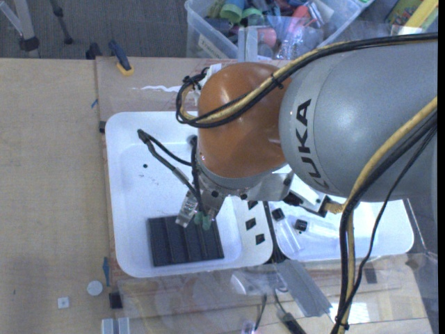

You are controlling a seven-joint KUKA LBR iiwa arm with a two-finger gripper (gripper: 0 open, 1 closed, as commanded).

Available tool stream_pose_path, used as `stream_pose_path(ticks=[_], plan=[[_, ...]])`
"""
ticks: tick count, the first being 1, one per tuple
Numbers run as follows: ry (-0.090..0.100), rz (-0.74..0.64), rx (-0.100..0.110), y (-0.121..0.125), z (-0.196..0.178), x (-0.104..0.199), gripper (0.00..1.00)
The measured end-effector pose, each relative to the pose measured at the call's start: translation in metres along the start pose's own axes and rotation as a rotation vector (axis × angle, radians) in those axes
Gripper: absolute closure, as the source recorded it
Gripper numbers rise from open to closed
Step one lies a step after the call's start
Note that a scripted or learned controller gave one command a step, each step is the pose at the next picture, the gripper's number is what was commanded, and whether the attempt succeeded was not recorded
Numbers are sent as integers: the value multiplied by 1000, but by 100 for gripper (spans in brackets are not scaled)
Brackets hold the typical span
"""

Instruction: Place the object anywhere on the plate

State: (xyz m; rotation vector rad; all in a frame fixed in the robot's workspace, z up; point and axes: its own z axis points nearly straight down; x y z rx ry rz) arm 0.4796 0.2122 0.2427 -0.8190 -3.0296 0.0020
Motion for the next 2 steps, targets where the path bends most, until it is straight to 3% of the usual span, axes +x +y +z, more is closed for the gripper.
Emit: stream_pose_path(ticks=[1, 2], plan=[[-5, -509, -4, 11, -116, 7, 100], [-9, -774, -6, 11, -145, 7, 100]])
